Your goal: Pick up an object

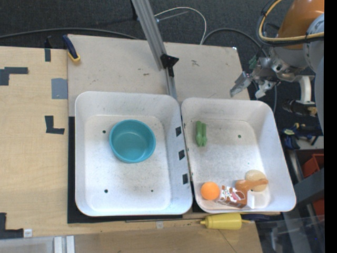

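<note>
Two white bins sit side by side, the right bin (274,125) holding an orange ball (210,191) at seven o'clock, label unreadable on the neighbouring packet (232,195), while the gripper (246,82) hovers empty, fingers spread, at one o'clock.

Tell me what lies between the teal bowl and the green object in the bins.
In the camera view, the two bins' adjoining white walls lie between the teal bowl and the green object; otherwise just bare speckled bin floor.
</note>
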{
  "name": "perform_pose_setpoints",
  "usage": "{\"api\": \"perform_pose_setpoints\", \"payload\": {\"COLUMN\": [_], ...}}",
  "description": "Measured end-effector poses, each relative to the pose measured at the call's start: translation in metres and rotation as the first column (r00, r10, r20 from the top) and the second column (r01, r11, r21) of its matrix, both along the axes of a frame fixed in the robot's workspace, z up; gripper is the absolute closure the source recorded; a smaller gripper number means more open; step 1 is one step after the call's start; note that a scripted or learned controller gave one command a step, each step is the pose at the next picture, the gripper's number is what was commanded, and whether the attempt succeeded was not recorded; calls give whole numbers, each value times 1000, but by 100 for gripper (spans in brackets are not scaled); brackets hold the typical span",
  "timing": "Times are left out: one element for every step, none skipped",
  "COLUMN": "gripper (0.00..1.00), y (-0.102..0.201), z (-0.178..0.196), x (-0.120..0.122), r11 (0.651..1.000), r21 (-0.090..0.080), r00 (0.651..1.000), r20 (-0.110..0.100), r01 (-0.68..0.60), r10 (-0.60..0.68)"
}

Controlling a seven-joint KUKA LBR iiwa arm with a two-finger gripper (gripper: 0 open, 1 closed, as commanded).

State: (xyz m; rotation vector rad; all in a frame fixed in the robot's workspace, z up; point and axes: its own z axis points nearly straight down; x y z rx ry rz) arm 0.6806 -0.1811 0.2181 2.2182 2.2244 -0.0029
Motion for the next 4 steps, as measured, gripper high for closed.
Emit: {"api": "perform_pose_setpoints", "payload": {"gripper": [0,0,0,0], "y": [0,-2,-9,-11], "z": [0,-64,-116,-126], "x": [0,-4,-13,-13], "r11": [1000,1000,1000,1000], "r21": [0,1,-1,-1], "r00": [1000,1000,1000,1000], "r20": [-1,-6,-5,-9], "r01": [0,1,2,3], "r10": [0,-1,-2,-3]}}
